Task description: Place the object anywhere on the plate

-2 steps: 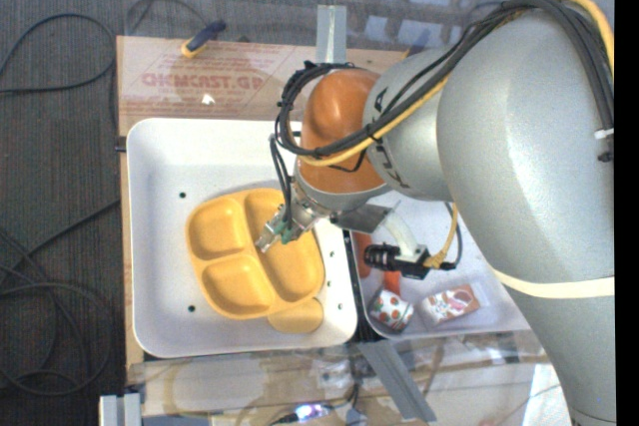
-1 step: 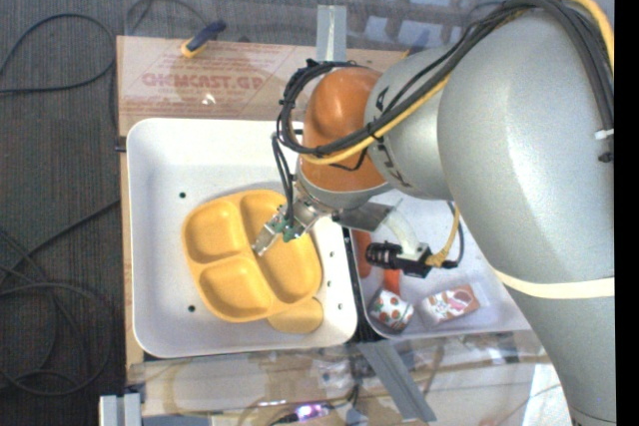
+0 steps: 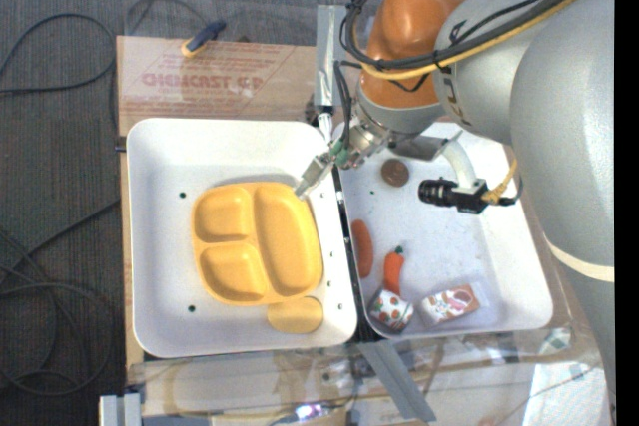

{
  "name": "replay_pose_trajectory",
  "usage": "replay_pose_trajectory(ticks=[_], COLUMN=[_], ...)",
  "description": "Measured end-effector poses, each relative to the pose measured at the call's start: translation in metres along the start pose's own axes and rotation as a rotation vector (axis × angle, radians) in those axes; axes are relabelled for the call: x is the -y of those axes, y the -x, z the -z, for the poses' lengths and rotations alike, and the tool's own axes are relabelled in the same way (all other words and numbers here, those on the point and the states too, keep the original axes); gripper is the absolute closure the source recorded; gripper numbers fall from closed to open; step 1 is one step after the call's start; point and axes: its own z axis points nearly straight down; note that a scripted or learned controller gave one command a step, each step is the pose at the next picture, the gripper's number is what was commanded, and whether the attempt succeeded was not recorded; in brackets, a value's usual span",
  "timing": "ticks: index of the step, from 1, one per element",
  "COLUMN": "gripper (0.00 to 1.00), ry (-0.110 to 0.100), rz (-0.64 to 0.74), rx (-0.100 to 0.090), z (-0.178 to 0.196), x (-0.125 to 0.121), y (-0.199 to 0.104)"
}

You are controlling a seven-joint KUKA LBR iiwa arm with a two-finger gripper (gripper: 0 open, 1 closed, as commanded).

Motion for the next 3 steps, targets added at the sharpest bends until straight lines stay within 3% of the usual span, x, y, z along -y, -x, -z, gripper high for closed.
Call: replay_pose_trajectory(ticks=[1, 2, 3], gripper=[1.00, 1.00, 1.00], ry=[-0.001, -0.001, -0.001], rz=[0.000, 0.018, 0.314], rx=[0.000, 0.001, -0.001], z=[0.008, -0.064, -0.001], x=[0.000, -0.016, 0.069], y=[0.000, -0.083, -0.029])
